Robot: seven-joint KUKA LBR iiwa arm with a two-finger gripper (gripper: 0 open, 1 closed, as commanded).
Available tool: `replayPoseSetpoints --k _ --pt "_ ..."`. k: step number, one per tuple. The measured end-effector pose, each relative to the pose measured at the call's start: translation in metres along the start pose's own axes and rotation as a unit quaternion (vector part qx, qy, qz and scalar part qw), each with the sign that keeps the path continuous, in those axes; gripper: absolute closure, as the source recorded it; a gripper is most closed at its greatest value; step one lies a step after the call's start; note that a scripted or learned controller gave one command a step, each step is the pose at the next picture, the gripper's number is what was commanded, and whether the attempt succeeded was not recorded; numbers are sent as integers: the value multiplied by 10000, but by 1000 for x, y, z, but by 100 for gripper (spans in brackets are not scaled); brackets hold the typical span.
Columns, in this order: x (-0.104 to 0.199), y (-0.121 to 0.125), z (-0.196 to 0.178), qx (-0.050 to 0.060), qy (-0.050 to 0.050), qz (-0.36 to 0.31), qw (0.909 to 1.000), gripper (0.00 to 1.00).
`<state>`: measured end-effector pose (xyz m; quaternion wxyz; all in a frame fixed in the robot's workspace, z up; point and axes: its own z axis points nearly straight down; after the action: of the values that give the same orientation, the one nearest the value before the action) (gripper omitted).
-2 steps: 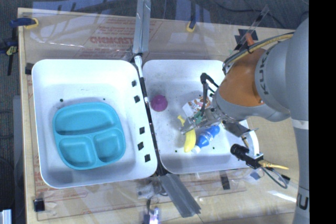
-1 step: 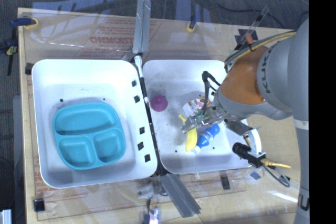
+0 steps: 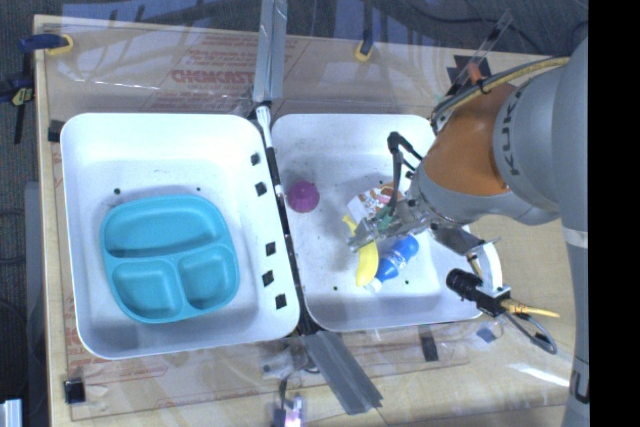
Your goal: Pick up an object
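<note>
My gripper [image 3: 372, 225] is low inside the right bin [image 3: 330, 140], its tips down among a small cluster of objects. Right at the tips lies a crumpled colourful packet [image 3: 367, 203]. Just below it a yellow banana-shaped piece [image 3: 367, 265] lies beside a blue bottle [image 3: 398, 255] with a white cap. A purple ball [image 3: 303, 196] rests apart, to the left, near the bin's left wall. The arm's grey and orange body hides the bin's right side. Nothing is seen lifted between the fingers.
The left bin [image 3: 80, 175] holds a turquoise tray [image 3: 170, 257] with three compartments. A grey divider bar [image 3: 268, 45] runs between the bins at the back. Black clips [image 3: 272, 248] line the shared wall between the two bins.
</note>
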<state>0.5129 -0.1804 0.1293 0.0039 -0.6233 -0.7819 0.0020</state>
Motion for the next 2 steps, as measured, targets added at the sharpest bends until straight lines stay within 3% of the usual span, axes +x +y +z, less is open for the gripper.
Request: replayPoseSetpoints --k 1,2 --pt "17 52 -48 -27 -5 1703 9854 100" --pt "-20 35 22 -39 -17 297 9995 100"
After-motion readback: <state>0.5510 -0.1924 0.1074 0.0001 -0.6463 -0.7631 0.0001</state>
